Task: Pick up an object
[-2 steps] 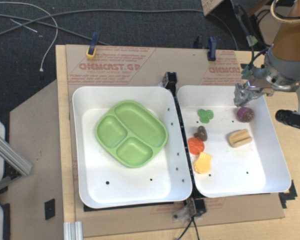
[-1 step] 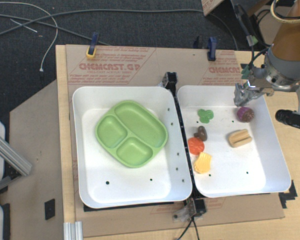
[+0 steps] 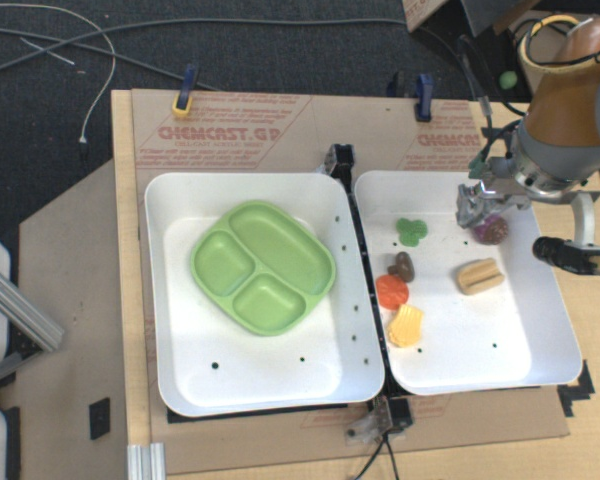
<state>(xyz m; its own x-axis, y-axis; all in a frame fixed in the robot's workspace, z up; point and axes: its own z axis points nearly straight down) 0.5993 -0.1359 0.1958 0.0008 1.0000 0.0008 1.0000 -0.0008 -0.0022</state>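
We see the gripper (image 3: 477, 208) at the upper right of the frame, low over the right bin (image 3: 540, 363) — right beside a purplish object (image 3: 494, 230). We can't tell whether it grips anything.

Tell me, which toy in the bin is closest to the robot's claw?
The purple toy. It sits right beside the gripper at the right bin's far side; the tan, green, brown, red and yellow ones lie farther off.

Reaches in from the right, grey arm (image 3: 565, 153) with orange band (image 3: 570, 78) bent downward, wrist tilted left. Gripper (image 3: 477, 211) lowered near the surface; state of the jaws unclear.
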